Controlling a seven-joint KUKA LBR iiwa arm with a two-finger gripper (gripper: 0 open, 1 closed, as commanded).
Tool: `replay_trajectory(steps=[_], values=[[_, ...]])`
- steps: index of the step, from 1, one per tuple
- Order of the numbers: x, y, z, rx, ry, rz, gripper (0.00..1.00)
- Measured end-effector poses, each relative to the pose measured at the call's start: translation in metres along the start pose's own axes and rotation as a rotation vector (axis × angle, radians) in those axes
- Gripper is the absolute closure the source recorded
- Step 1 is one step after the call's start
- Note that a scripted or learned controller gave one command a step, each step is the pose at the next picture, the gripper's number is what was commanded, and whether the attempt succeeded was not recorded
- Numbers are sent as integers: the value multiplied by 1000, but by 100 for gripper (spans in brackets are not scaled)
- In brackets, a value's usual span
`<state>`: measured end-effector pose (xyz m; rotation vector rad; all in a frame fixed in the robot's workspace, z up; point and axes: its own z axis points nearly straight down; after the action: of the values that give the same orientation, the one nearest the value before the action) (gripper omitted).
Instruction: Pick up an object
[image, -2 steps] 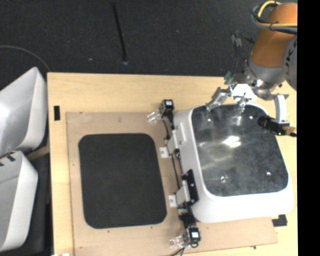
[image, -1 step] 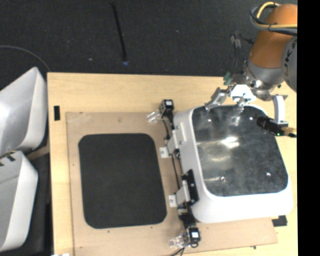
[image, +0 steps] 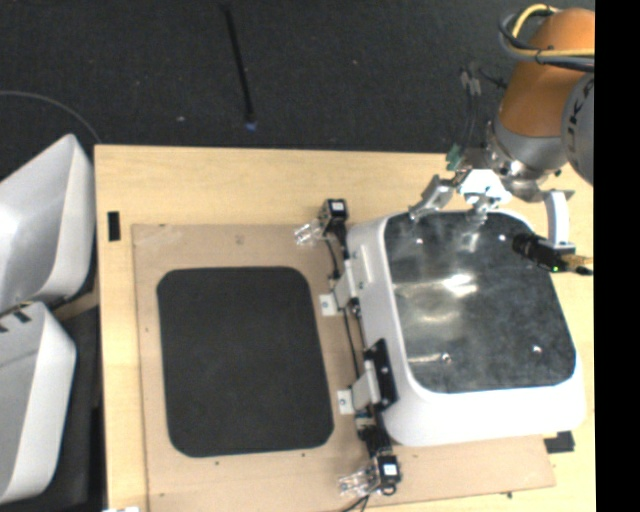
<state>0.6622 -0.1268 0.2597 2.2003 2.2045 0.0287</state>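
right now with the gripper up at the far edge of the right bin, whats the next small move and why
Probably bring the gripper forward over the white bin and pause before descending. It hovers at the bin's far rim with nothing between its fingers, and the bin's dark floor shows glare and specks but no object I can clearly make out. Committing to a grasp from here looks premature.

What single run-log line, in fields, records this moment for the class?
arm: above bin's far rim | gripper: fingers open, holding nothing | white bin: dark floor, no clear object visible | black mat: bare | pick: not yet done
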Motion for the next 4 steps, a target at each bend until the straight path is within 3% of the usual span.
replay_trajectory(steps=[1, 2, 3, 4], values=[[3, 4, -17, -14, 5, -6, 100], [2, 7, -7, 0, 5, -2, 100], [1, 10, -40, 24, 4, -3, 100], [39, -13, -40, 31, 5, -2, 100]])
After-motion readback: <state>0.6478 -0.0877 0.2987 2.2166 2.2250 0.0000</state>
